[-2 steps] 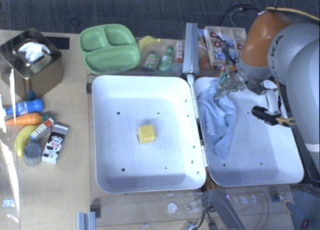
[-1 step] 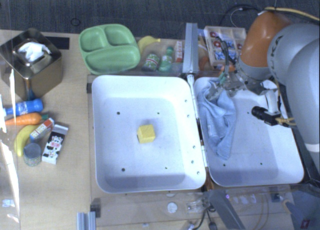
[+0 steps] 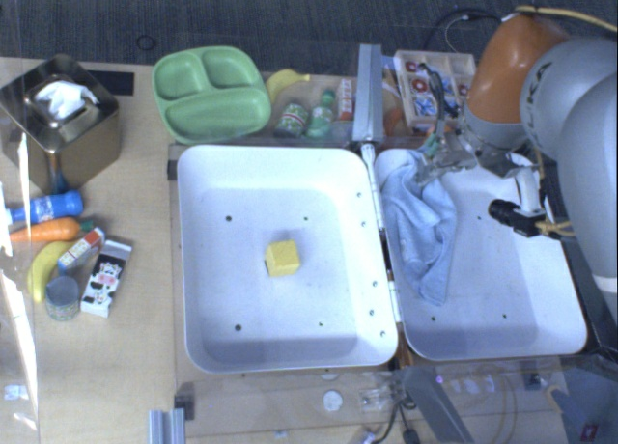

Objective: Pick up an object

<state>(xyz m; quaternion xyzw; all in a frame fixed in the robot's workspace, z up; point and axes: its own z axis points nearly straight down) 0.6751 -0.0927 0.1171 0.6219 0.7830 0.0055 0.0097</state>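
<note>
Two white bins are sitting on the bench, and the gripper [image 3: 432,157] is pressing into the blue cloth [image 3: 425,225] in the right bin [image 3: 512,326], far from the yellow block [image 3: 283,258], so lifting is remaining; I cannot tell how its jaws are standing.

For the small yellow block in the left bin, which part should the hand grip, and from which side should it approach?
Probably from straight above, closing the hand across two opposite flat sides of the yellow block. It lies alone on the floor of the left bin, away from every wall, so the fingers should have room on either side.
</note>
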